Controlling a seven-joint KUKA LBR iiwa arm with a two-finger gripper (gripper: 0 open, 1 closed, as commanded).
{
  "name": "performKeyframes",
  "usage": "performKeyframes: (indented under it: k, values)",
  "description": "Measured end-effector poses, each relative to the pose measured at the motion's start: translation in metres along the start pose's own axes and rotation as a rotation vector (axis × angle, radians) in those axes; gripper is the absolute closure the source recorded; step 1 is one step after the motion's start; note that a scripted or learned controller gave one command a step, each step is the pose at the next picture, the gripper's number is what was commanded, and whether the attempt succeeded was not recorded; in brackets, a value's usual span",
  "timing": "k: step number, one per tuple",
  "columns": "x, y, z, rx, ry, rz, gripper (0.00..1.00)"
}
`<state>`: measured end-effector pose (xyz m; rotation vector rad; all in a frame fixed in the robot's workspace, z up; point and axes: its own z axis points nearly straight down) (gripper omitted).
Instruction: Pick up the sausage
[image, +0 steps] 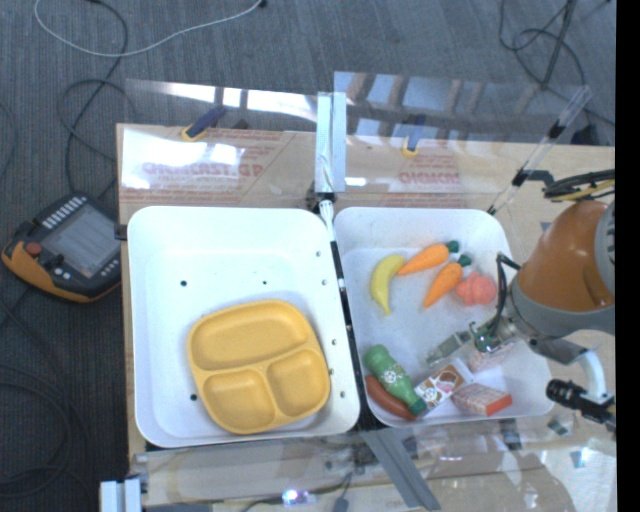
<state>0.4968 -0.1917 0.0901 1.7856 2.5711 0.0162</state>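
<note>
The sausage (389, 399) is a reddish-brown link lying at the front left corner of the right bin (420, 222). A green bottle (392, 372) lies along its upper side and partly covers it. My gripper (470, 344) hangs low over the middle right of that bin, to the right of the sausage and a little behind it, with a gap between them. Nothing shows in its grasp. The orange band of the arm (565, 270) rises behind it at the bin's right edge.
A yellow banana (382, 281), two carrots (428, 257) (444, 282) and a pink fruit (477, 289) lie in the back of the right bin. Two small cartons (440, 385) (481, 400) sit just below the gripper. The left bin (160, 250) holds a yellow divided plate (258, 363).
</note>
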Motion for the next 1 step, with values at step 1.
performKeyframes:
  k: [1]
  values:
    - [-0.0010,0.0015,-0.0105,-0.004,-0.004,0.000,1.00]
